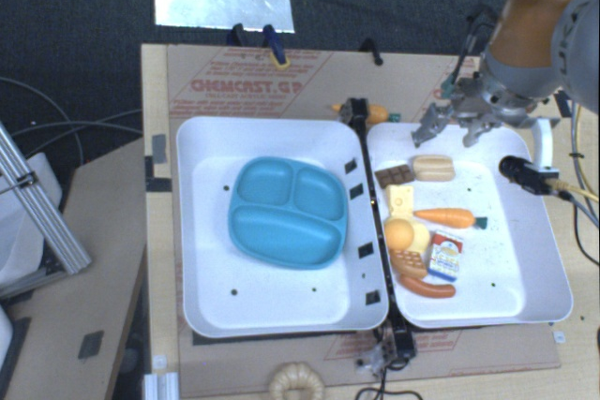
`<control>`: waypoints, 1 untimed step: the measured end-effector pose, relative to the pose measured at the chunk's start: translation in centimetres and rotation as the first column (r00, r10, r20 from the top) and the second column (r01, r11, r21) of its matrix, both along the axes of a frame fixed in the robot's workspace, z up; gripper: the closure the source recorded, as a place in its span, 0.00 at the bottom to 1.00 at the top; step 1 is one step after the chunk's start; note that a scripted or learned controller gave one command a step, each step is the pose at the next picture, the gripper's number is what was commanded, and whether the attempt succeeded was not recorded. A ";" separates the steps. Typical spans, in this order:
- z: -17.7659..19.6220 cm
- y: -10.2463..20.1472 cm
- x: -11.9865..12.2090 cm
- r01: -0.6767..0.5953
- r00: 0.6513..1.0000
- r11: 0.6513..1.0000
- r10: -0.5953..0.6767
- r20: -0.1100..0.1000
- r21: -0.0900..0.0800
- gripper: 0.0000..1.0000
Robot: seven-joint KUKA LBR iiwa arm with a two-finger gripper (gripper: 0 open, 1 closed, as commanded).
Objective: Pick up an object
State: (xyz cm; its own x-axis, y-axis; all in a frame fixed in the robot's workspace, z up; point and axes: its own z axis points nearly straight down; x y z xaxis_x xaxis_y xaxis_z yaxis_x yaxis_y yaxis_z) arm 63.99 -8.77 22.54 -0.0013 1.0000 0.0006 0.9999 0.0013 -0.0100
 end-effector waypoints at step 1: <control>0.7 0.0 0.2 -0.002 1.000 1.000 0.002 0.011 -0.001 0.00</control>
